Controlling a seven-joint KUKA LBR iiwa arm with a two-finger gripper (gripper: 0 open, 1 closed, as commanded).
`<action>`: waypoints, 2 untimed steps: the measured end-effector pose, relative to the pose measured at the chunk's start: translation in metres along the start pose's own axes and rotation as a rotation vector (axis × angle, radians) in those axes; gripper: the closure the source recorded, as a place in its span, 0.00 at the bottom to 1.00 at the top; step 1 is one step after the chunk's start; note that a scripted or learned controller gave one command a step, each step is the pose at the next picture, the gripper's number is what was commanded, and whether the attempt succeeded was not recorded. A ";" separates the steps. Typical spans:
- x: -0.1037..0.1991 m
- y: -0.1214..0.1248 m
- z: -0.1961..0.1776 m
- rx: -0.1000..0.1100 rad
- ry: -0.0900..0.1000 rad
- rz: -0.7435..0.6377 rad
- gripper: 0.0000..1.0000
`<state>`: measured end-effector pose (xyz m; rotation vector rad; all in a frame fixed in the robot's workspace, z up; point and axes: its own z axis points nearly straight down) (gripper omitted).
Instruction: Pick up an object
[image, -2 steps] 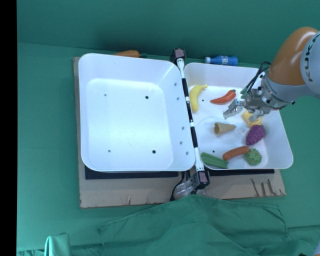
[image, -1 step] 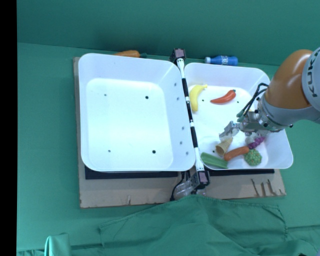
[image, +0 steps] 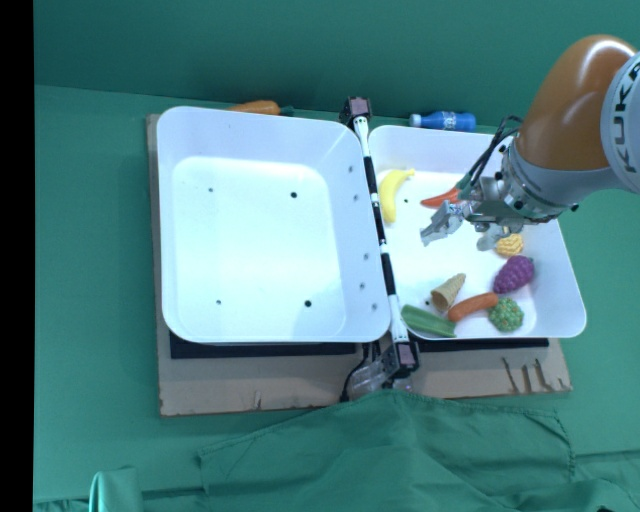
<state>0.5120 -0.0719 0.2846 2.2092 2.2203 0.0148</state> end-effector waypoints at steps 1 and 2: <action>-0.071 0.025 0.074 0.015 -0.003 0.015 0.00; -0.117 0.085 0.050 0.003 -0.006 0.010 0.00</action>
